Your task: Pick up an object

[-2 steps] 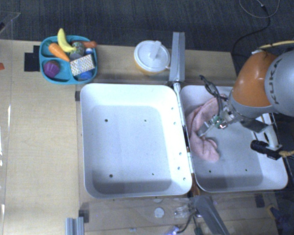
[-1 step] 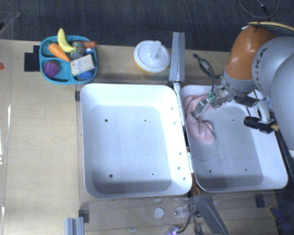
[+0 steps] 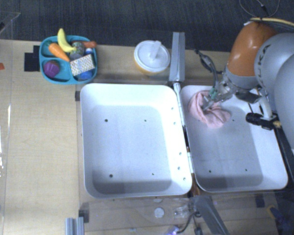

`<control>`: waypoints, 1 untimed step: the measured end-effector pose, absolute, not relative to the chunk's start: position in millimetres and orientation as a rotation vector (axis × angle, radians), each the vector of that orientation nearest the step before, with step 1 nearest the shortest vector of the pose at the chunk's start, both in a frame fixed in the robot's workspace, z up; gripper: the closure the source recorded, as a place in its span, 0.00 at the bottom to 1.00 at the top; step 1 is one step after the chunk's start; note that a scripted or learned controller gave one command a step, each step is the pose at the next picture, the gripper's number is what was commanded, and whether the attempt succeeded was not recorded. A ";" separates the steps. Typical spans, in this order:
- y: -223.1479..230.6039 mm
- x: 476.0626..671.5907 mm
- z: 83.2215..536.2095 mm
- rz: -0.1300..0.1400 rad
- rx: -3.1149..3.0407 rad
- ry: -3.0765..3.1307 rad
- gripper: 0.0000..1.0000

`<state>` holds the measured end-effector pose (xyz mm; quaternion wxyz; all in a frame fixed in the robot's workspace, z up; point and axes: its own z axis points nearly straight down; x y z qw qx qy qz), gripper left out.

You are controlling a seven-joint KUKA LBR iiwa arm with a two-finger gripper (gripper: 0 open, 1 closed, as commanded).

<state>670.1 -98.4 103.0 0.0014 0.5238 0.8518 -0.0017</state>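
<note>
Reaching in from the right, the gripper is pinching a fold of the pink cloth between its closed-in fingers. That cloth is lying bunched in the right bin's far left corner, beside the left bin.

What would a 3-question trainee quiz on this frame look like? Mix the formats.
1. True or false: the pink cloth lies in the left bin.
2. Where is the gripper? A) over the blue tray B) at the cloth's upper edge in the right bin C) over the white lidded cup
3. Name the yellow item in the blue tray.

Key: 1 false, it lies in the right bin. 2 B. 3 banana.
</note>
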 end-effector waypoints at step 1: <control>-63.9 671.4 263.4 0.013 1.797 2.559 1.00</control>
